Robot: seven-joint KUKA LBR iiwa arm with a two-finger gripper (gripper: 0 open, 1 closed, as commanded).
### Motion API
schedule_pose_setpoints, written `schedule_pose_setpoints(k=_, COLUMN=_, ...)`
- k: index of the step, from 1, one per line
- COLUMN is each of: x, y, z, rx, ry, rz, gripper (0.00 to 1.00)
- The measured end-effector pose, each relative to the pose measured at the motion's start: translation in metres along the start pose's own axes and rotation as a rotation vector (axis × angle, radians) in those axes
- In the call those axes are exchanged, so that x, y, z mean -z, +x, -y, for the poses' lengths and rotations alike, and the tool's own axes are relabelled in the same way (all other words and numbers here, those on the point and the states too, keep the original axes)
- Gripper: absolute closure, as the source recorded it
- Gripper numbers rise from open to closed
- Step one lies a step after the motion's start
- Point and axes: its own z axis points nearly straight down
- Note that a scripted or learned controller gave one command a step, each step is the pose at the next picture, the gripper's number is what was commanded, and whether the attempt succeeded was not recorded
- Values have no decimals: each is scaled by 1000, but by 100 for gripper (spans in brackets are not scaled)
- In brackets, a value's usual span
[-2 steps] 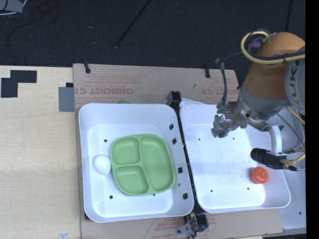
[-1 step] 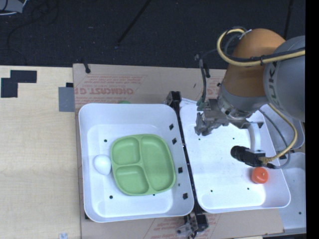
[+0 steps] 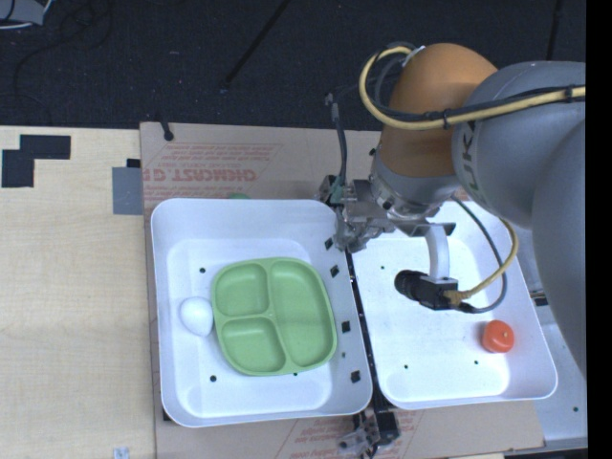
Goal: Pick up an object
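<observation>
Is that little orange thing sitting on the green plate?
No, the orange thing lies in the right bin, while the green plate sits in the left bin.

- Overhead lighting, even and fairly bright over the tabletop (image 3: 67,285); both white bins near overexposed, left bin (image 3: 182,228) and right bin (image 3: 516,376) showing little surface detail
- Top strip dark, floor and cables barely readable
- Shadows soft; a faint one under the green tray (image 3: 273,314) rim; a dim patch on the tabletop at lower left
- Mild sheen on the arm's orange band (image 3: 435,84)
- Overall slightly soft, low resolution; small parts near the wrist muddled
</observation>
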Motion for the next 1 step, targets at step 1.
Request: schedule_pose_setpoints(k=1, x=-9, y=44, z=-32, rx=-1, ry=0, rz=0, gripper=100)
